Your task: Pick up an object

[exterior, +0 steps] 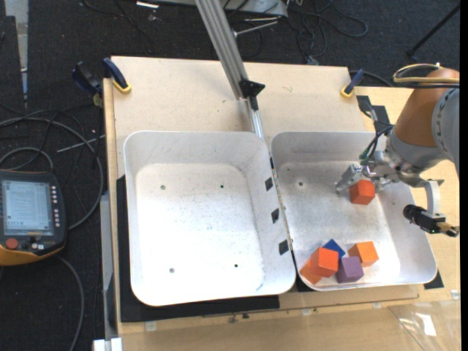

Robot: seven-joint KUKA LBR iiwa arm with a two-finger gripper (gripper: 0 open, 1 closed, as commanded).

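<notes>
Overhead slanted view of a bench [190,97] bearing two shallow white bins side by side. The arm [428,126], grey with an orange band above the wrist, enters from the 3 o'clock side and reaches over the right bin [307,159]. Its gripper [360,180] sits above the bin's upper middle, with an orange block [362,192] directly under the fingertips and touching them; whether the fingers clamp the block or merely rest against it cannot be told from this view. The block is roughly cubic, so no long axis can be made out; one of its corners points toward about 6 o'clock. At the 6 o'clock end of the same bin lies a cluster of blocks touching one another: a larger orange block [322,263], a blue block [333,247] behind it, a purple block [351,268] and a small orange block [365,252]. The left bin [146,152] lies at 9 o'clock of the right one, their rims touching. A teach pendant [29,214] rests off the bench at far 9 o'clock.
</notes>
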